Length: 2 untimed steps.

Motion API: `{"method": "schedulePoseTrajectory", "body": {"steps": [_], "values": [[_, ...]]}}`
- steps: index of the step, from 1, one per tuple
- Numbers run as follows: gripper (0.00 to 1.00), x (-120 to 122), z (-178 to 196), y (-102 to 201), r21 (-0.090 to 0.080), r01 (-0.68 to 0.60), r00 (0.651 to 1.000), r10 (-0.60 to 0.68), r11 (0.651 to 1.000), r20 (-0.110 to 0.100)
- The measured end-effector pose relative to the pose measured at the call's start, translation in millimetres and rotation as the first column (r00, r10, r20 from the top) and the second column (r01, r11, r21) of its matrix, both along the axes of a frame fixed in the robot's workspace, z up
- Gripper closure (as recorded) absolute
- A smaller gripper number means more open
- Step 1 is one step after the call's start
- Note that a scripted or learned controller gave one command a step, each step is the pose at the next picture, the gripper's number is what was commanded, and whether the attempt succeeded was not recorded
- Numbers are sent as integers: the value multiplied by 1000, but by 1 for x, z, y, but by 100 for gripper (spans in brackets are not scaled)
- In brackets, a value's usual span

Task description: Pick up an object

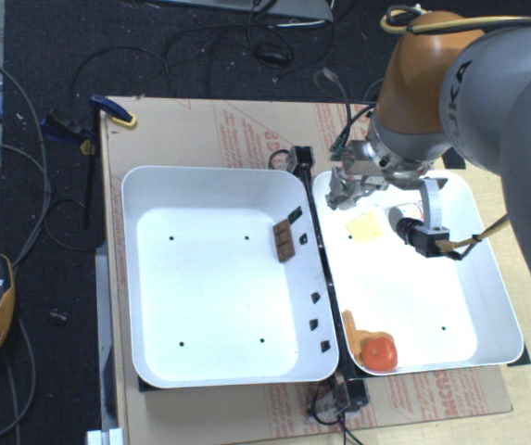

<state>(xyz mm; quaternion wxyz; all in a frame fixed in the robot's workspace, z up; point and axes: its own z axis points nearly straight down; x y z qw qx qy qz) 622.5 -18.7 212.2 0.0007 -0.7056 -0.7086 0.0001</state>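
Orange-banded grey wrist overhead, my two-finger gripper (350, 191) hung, grip state untellable, over the right white bin's (487, 248) far-left corner, pale yellow flat square (365, 227) just beside it; best descend squarely, centred.

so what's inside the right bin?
Right bin: pale yellow piece by the gripper, orange-red object at the near corner. The arm covers the far right part.

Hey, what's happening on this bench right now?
A grey KUKA arm reaches in over the right bin, its gripper hanging near the bin's far left corner, close to a pale yellow square. An orange-red toy lies at the near left corner. A small brown block sits in the left bin.
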Motion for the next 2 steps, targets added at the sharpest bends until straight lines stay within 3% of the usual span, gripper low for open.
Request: {"method": "schedulePoseTrajectory", "body": {"steps": [2], "values": [[100,-14,1,106,0,-1,1000,1,1000,1]]}}
